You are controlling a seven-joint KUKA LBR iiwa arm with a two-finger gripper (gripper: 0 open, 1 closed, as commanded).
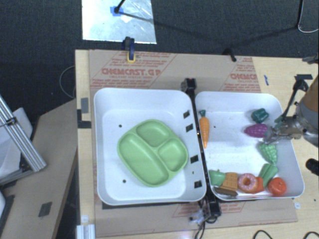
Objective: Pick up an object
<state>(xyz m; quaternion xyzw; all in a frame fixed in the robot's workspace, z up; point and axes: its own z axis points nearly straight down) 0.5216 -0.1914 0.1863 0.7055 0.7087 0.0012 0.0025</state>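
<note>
The end effector (273, 137) sits low over the right edge of the right bin (227, 108); whether its fingers are spread or pressed together cannot be told, since they blur into the objects beneath. Just left of it lies a purple toy (256, 130), above-left a dark green toy (259, 115), and directly below it a pale green leafy piece (269, 152). Further below, along the bin's near wall, sit a green pepper-like piece (267, 172), a red tomato (277, 185), a pink donut (247, 182), a waffle-like piece (230, 181) and a green chunk (216, 176). A carrot (203, 127) lies well to its left against the divider. Beyond that, the left bin (114, 108) holds a green divided plate (152, 153). The arm is cut off at the frame's right edge.
</note>
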